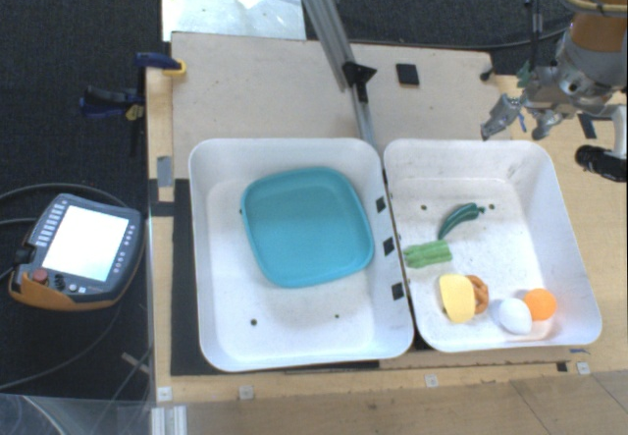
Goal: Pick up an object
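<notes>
My gripper [520, 121] hangs open above the far right corner of the right bin [549, 168], with nothing between its fingers. Inside that bin lie a dark green pepper [459, 218], a light green piece [428, 253], a yellow block [455, 298] with a brown item [478, 294] tucked behind it, a white egg [512, 315] and an orange ball [540, 303]. All of these sit toward the bin's near side, well below the gripper.
The left bin [221, 315] holds a teal square plate [306, 225]. A metal pole [329, 16] slants across the board behind the bins. A small black block [408, 75] lies on the board. A teach pendant [77, 250] rests on the floor at left.
</notes>
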`<state>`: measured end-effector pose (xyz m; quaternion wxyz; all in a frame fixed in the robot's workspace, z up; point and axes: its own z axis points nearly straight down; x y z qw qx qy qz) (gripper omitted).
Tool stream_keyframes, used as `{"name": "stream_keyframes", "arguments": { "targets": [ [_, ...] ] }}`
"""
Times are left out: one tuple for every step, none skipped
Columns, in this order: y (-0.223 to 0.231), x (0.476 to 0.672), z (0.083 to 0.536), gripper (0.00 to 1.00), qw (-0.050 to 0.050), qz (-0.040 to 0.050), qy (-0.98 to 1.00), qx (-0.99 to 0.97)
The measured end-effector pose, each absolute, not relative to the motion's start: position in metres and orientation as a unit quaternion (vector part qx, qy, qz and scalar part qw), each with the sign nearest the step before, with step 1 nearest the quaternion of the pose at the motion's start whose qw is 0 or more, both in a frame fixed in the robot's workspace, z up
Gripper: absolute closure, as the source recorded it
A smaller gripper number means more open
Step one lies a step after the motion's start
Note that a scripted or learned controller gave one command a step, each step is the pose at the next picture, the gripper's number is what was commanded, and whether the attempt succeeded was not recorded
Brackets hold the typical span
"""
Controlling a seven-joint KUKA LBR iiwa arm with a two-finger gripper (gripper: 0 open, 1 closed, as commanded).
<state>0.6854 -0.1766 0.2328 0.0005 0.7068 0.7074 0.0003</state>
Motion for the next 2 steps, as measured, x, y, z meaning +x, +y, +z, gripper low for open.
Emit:
{"name": "stream_keyframes", "arguments": {
  "targets": [
    [-0.184,0.687,0.187,0.0,-0.001,-0.0007,0.707,0.707],
    [-0.18,0.69,0.126,0.0,-0.002,-0.001,0.707,0.707]
  ]
}}
